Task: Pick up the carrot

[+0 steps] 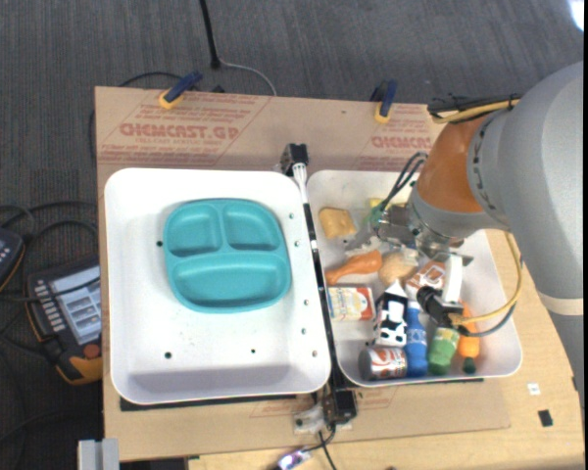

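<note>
Centrally, carrot (358,263) near right bin's (505,355) left edge; end effector (412,248) grip state indiscernible.

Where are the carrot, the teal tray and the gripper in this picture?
carrot (358,264): camera view, middle of its orange body in the right bin.
teal tray (227,255): camera view, its centre, in the left bin.
gripper (441,267): camera view, its tip over the right bin's clutter.
</note>
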Robot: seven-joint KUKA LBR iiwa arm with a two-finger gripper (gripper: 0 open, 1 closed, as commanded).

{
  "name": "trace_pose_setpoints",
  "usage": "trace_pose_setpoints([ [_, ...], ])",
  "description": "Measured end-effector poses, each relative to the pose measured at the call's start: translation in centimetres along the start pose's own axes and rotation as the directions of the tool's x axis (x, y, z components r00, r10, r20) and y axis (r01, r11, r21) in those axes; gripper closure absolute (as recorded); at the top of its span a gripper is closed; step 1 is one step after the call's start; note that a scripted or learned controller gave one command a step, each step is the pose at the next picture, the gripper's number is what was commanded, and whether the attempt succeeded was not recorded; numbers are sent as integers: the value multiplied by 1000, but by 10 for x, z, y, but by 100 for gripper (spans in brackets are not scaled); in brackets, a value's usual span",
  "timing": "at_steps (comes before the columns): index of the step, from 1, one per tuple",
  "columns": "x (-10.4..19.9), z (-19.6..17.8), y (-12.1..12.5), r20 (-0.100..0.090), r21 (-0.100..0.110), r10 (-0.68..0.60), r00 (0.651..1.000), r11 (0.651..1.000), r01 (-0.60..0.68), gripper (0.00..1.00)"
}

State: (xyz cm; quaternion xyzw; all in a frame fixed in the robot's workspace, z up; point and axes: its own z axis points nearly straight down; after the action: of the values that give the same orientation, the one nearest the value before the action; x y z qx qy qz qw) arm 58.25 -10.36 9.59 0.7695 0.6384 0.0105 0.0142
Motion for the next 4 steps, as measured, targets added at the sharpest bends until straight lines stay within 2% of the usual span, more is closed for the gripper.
trace_pose_setpoints([
  [1, 2, 1, 2, 6, 10, -80, 997, 997, 80, 0],
  [2, 2, -12, 6, 6, -1, -80, 997, 997, 80, 100],
  [3, 2, -12, 5, 6, 0, -80, 997, 997, 80, 0],
  [4, -1, 4, -11, -2, 13, -160, 987, 987, 160, 0],
])
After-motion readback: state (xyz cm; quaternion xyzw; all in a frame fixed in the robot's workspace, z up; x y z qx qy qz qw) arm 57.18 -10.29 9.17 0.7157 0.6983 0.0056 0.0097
